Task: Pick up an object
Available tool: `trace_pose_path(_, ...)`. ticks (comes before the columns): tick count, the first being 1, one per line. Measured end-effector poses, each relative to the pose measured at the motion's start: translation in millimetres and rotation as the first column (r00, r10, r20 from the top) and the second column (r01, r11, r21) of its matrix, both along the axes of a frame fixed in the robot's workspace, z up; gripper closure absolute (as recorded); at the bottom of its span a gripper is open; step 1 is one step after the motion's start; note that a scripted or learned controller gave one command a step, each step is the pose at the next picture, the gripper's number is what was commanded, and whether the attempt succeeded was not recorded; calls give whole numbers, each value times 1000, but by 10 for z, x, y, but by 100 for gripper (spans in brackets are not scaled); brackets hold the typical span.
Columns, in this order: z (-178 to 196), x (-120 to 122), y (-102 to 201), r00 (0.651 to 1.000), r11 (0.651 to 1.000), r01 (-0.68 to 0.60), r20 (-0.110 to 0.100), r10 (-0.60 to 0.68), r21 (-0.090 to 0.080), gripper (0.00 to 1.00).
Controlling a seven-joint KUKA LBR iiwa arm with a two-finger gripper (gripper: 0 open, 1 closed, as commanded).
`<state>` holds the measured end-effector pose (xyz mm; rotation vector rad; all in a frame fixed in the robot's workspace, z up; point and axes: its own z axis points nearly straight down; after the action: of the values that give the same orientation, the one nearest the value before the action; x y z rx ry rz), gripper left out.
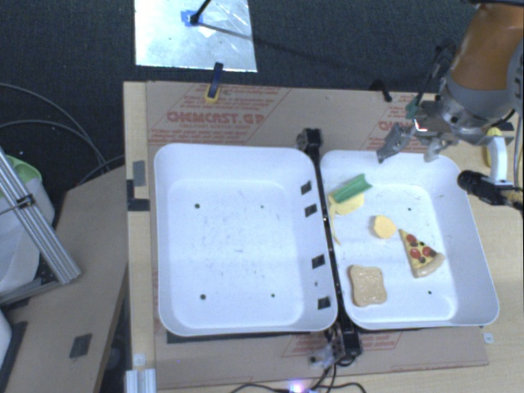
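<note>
The hand point(412, 143) hung open and empty over the far rim of the right bin point(471, 219), its fingers spread, with the arm point(487, 51) cut off at the frame's top right. In that bin lay a pizza slice point(421, 255) pointing toward the far left, a toast point(368, 285), a yellow round point(384, 227), and a green piece point(350, 189) lying aslant on a yellow one hard to make out. The left bin point(172, 178) sat beside it on the desk point(90, 219).

A dark carpeted floor point(65, 31) surrounds the bench point(221, 109), whose brown cardboard top bears red printed lettering. A shiny metal sheet point(195, 21) lies on the floor behind it. Black cables point(57, 150) loop at left, near a slanting aluminium rail point(37, 223).
</note>
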<state>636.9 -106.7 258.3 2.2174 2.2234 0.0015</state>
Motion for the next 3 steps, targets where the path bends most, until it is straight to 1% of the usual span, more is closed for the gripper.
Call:
trace_pose_path(1,-1623,-1280,-311,1000,1000,9,-20,-9,5,0)
trace_pose_path(2,-1746,-899,123,1000,1000,-5,1,5,2,0)
trace_pose_path(3,-1631,-905,90,1000,1000,-1,2,1,1,100)
